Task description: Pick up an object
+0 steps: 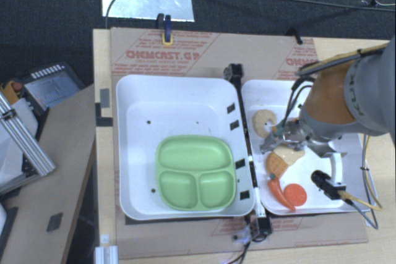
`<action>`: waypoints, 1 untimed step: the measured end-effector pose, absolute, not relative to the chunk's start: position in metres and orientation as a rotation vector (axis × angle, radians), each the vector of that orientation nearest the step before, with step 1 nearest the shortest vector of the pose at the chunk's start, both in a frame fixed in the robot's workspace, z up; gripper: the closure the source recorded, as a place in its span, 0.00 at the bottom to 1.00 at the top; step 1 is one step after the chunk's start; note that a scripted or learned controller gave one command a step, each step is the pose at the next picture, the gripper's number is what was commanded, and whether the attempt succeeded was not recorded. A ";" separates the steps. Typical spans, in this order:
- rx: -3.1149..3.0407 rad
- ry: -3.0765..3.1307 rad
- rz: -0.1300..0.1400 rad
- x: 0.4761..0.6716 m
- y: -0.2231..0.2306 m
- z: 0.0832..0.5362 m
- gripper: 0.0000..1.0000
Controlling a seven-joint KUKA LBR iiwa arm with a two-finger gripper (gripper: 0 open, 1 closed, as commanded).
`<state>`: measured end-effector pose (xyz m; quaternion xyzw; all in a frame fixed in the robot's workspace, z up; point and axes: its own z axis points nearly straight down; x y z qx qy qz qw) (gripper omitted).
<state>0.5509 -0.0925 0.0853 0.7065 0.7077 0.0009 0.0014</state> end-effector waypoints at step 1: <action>2.212 2.215 0.010 0.554 -0.094 0.100 1.00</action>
